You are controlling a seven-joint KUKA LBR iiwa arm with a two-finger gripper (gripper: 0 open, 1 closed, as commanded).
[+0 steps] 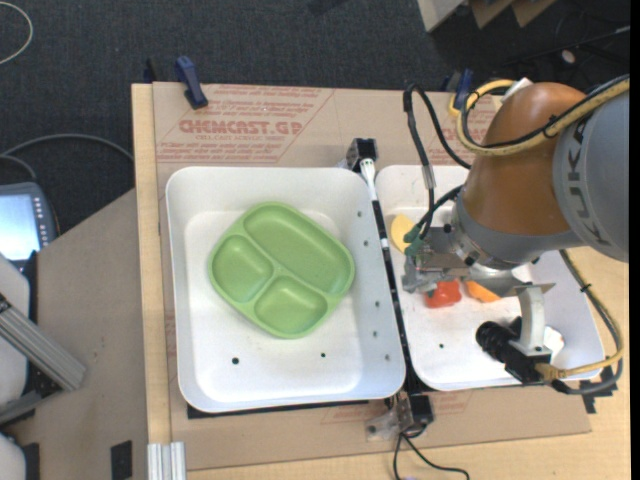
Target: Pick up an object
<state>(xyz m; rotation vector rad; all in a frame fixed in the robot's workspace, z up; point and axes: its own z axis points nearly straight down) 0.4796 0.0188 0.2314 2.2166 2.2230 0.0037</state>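
Camera view: gripper (pixel 424 271) in right bin (pixel 450 360).
Red object (pixel 443 294), small, rounded, just beside; grip cannot be told.

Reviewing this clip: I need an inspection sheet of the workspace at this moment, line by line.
Surface: brown board under two white bins, left bin and right bin, side by side.
Job's things: green divided plate in the left bin; red object, orange object and yellow object in the right bin, partly hidden by the arm.
Clutter: nothing seen.
Gripper: gripper over the right bin, beside the red object; grip cannot be told.
Cables: black cable loops beside the arm.
Surroundings: blue clamp at the board's far edge; dark carpet around.
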